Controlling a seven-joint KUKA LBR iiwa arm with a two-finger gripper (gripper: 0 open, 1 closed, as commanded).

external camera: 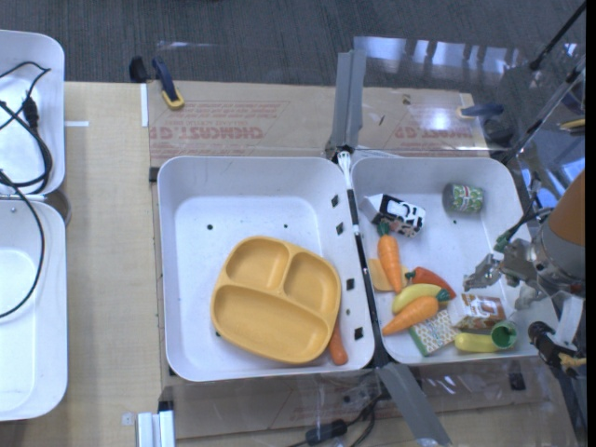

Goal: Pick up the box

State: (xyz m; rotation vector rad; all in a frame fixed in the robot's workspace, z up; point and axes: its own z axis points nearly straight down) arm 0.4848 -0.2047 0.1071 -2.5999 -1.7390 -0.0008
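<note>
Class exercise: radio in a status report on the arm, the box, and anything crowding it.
Gripper over right bin's near-right area, above the box. Box lies flat on bin floor, not gripped. Crowded by green-capped yellow bottle and carrot.

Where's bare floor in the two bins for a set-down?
Left bin: open floor behind and left of the yellow tray. Right bin: bare strip between the can and the hand. Crowded in the near half, around the carrots and box.

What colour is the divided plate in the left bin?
Yellow-orange, plain; the divided plate shows clearly in the camera view.
</note>
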